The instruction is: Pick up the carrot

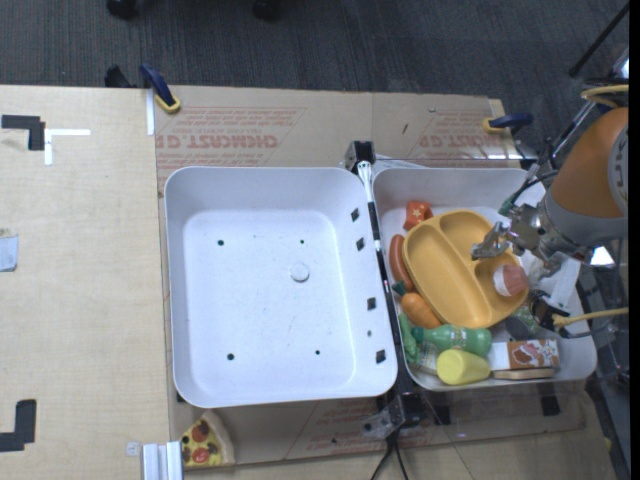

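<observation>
The carrot [421, 311] is a short orange piece lying in the right bin [445, 176], by its left wall. It is tucked under the lower left rim of a tilted yellow divided plate [455, 268]. My gripper [492, 244] hangs over the right half of that plate, up and to the right of the carrot and well apart from it. Nothing of the carrot is in the gripper.
Around the carrot lie a red sausage [398, 258], a red tomato piece [417, 211], a green bottle with a yellow cap [455, 353] and a small printed box [530, 354]. A pinkish round item [511, 281] sits on the plate. The left bin [260, 268] stands alongside.
</observation>
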